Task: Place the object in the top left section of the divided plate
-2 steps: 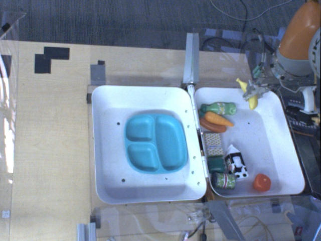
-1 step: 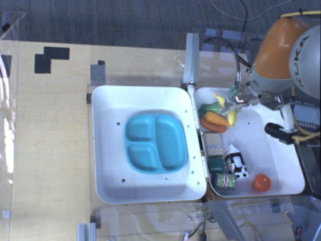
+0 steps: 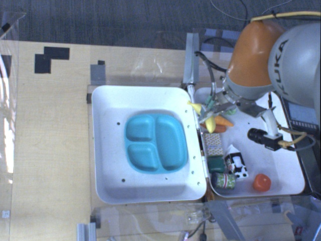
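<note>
Light is bright and even, falling from overhead; the left white bin (image 3: 108,134) reads nearly overexposed, its rim washed pale; soft, short shadows sit inside its walls and around the blue divided plate (image 3: 156,142); clear panels over the tabletop (image 3: 45,149) carry faint hazy reflections; the arm's orange band (image 3: 251,54) shows a broad soft highlight; overall focus is mildly soft and small objects lack crisp edges.

Blue divided plate (image 3: 156,142) lies flat in left bin (image 3: 108,134).
</note>
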Robot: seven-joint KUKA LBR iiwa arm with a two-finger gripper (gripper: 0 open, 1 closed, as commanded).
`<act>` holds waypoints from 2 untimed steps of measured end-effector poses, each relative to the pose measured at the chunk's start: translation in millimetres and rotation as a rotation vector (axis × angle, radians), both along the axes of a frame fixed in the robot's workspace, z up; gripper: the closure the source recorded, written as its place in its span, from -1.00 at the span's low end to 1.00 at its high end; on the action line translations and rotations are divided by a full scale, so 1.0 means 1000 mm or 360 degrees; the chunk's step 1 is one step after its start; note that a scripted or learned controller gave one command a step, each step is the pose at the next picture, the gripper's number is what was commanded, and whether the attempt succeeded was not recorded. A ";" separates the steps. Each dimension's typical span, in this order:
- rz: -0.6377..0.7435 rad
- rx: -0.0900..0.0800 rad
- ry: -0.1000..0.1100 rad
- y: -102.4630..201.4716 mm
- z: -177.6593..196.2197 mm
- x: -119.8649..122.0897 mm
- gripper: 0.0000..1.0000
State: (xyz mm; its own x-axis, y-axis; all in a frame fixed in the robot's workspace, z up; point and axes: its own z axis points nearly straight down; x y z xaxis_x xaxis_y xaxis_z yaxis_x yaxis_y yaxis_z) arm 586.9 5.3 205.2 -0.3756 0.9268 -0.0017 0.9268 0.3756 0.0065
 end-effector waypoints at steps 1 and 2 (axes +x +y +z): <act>-0.0422 0.0000 -0.0005 -0.051 0.059 0.037 1.00; -0.0528 0.0003 0.0004 0.056 0.041 0.004 1.00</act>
State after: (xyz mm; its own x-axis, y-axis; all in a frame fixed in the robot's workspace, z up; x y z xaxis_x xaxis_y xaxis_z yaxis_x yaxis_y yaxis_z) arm 590.4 60.8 245.8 -0.0531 0.9986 0.0009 0.9986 0.0531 0.0046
